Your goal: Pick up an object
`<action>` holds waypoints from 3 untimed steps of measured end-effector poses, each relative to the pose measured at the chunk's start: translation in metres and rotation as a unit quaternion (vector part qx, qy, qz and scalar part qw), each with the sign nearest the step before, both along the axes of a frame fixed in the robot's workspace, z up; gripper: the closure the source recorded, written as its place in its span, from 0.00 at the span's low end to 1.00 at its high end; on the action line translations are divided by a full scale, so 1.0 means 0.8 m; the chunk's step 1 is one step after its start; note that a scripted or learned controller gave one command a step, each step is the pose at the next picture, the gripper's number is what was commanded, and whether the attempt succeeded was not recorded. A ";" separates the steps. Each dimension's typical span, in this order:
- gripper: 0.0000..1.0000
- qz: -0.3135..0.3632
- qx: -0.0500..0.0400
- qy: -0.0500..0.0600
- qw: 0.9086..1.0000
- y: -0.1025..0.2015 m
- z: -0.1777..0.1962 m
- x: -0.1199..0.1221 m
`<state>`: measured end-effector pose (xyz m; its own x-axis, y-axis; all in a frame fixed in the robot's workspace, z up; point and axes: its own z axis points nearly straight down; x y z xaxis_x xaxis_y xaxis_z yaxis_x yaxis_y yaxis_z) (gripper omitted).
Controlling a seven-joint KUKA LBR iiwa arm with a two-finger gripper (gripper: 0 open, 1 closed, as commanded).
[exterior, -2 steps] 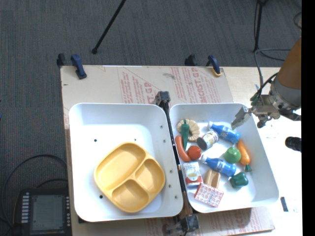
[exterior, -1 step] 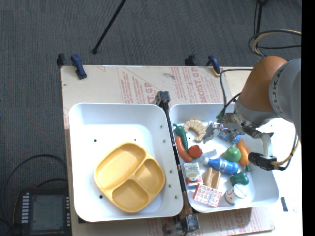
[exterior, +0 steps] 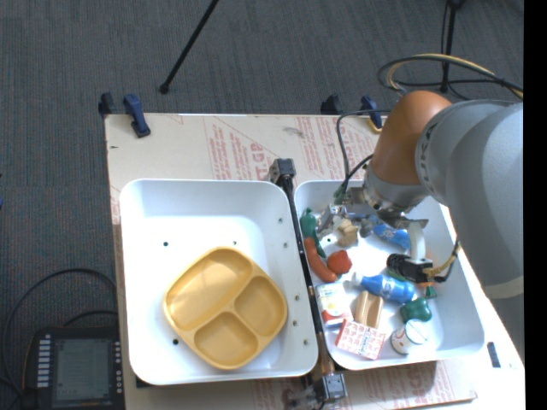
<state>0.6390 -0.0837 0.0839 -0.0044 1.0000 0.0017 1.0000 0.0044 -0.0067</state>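
- Reaching in from the right, the arm [exterior: 461, 161] is seen over the right bin [exterior: 466, 331]; the gripper [exterior: 349, 205] is lowered among the toys at its far-left corner.
- Whether anything is held cannot be told.
- A tan block [exterior: 347, 231] lies just below the gripper, beside a red sausage [exterior: 320, 266].
- A yellow divided plate [exterior: 226, 307] rests in the left bin [exterior: 154, 203].

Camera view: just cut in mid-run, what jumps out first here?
The yellow divided tray lies alone in the left bin, tilted on the diagonal. The right bin is crowded with small toys, among them a blue bottle and an orange sausage. The grey arm with its orange band reaches in from the right over that bin's far end.
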 end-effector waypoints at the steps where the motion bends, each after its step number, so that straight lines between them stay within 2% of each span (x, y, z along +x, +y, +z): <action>1: 1.00 0.002 0.000 0.003 1.000 0.001 0.008 0.000; 2: 0.00 0.002 0.000 0.003 1.000 0.001 0.008 0.000; 3: 1.00 0.004 0.001 0.006 1.000 0.001 0.017 -0.001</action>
<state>0.6383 -0.0827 0.0972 -0.0118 0.9999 0.0031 0.9998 0.0119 -0.0180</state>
